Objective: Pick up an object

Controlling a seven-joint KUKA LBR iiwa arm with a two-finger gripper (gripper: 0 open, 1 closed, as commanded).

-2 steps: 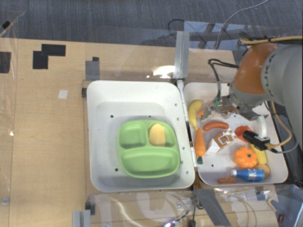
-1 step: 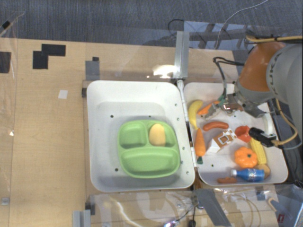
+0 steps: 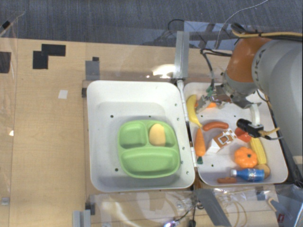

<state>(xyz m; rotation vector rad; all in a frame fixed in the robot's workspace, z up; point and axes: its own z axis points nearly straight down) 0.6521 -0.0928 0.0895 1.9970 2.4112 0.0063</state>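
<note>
Right bin (image 3: 279, 171) (crowded), perhaps toys

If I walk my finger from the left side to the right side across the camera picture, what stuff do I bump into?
Green divided plate → yellow lemon-like toy in its upper right compartment → banana → carrot → sausage → orange pumpkin → corn cob.

A pale wooden bench top (image 3: 42, 141) fills most of the view. Beyond its far edge lies dark grey ribbed carpet (image 3: 118, 8). Black angular markers (image 3: 47, 55) sit on the bench near that far edge, left of a small white square (image 3: 63, 94). A bright glare (image 3: 163, 72) falls at the bench's middle.
</note>
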